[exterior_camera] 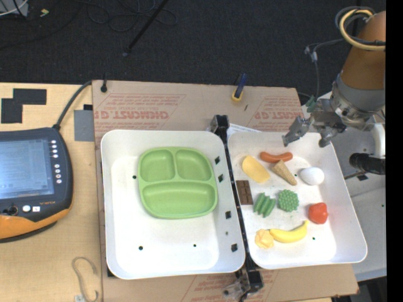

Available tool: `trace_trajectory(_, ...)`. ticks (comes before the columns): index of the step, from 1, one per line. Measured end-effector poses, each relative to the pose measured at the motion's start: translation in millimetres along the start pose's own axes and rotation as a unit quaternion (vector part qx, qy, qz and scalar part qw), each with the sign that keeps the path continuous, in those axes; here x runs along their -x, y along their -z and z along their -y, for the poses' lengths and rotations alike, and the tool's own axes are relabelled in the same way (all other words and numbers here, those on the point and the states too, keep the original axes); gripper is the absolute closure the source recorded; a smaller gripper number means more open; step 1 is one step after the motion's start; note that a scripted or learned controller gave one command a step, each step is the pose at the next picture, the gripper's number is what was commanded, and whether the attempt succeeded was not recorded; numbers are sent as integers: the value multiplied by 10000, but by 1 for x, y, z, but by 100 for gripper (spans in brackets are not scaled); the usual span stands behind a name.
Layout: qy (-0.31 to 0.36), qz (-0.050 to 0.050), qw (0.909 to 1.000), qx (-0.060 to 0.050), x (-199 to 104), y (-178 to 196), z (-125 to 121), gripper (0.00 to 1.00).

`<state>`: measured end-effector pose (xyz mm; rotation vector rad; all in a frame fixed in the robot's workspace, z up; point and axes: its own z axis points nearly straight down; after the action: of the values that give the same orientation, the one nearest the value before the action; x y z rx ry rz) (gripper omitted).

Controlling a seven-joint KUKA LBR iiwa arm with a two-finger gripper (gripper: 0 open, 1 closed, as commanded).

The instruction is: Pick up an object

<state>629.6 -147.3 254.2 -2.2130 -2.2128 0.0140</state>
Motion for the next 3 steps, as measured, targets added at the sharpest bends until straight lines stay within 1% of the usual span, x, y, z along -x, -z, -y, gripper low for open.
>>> trace_trajectory(1,8,11,10000,69,0,8,-2,0)
trace_trajectory(2,6,5,10000,37,8,-42,1,0)
trace_trajectory(3,7,3,10000,38,9,-105,5,0)
